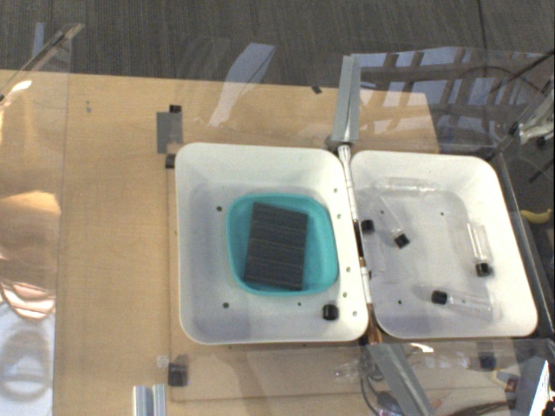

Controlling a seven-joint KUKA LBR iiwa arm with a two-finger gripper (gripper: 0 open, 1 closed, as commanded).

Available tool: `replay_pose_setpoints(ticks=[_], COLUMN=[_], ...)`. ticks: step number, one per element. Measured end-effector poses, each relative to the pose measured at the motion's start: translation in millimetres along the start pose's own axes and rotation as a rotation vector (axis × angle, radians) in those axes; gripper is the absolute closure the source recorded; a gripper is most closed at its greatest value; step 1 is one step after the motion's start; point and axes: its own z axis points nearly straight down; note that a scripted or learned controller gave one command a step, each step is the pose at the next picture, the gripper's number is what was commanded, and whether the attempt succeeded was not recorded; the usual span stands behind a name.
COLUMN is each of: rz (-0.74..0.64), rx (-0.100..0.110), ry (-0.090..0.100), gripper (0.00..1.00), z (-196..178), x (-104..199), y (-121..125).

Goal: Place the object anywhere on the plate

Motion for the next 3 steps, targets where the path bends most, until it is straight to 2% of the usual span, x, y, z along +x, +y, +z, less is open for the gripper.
replay_pose_setpoints(ticks=[1, 2, 3], rz=[0.089, 0.223, 0.304], rx=[0.010, 0.000, 0.003], ry=[0.002, -0.001, 0.000], gripper=[0.00, 0.00, 0.00], z=[82, -1, 0], x=[16, -11, -15], y=[-79, -72, -71])
